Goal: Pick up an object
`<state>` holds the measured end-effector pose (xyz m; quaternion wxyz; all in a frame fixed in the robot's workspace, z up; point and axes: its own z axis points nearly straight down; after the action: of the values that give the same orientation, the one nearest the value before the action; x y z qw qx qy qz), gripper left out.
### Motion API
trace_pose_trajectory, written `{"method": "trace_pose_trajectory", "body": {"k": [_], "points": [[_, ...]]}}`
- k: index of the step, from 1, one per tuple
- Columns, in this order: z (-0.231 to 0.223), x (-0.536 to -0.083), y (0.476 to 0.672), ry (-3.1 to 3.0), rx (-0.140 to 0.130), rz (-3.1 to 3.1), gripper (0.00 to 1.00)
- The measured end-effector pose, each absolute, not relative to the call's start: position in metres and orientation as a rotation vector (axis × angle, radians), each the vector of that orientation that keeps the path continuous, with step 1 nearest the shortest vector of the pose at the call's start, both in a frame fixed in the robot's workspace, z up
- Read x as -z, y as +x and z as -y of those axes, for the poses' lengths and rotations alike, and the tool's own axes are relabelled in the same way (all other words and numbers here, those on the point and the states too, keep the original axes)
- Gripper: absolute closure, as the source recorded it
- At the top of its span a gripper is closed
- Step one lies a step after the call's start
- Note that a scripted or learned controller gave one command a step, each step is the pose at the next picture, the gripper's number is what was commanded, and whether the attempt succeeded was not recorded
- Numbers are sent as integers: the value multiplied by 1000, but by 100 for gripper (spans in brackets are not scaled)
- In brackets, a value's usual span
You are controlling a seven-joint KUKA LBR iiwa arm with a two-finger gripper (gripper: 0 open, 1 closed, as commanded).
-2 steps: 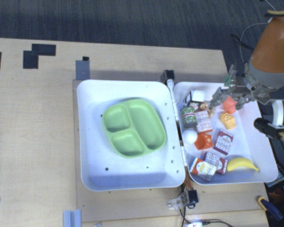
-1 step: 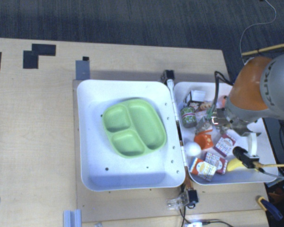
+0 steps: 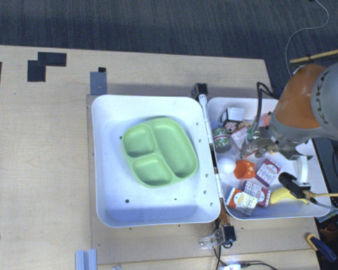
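Orange cup (image 3: 244,169) at 6 o'clock below gripper (image 3: 253,145), grip state unclear, packets (image 3: 266,173) and banana (image 3: 281,196) crowding right bin (image 3: 307,210), green tray (image 3: 158,151) in left bin (image 3: 110,204)

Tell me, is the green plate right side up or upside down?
Right side up. The green plate lies flat in the left bin, and its three hollow sections face upward.

Green tray (image 3: 159,151) in left bin (image 3: 110,207); arm (image 3: 312,103) over right bin (image 3: 304,210).
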<state>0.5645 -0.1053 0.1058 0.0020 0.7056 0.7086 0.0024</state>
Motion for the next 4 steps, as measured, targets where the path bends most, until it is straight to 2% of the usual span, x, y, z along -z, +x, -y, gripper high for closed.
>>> {"method": "trace_pose_trajectory", "body": {"k": [1,2,3,4], "points": [[51,-193,536,2214,-6,-2225,100],[51,-193,536,2215,-5,-2224,0],[93,-116,524,2206,-21,-2202,0],[91,-124,524,2205,-21,-2210,100]]}}
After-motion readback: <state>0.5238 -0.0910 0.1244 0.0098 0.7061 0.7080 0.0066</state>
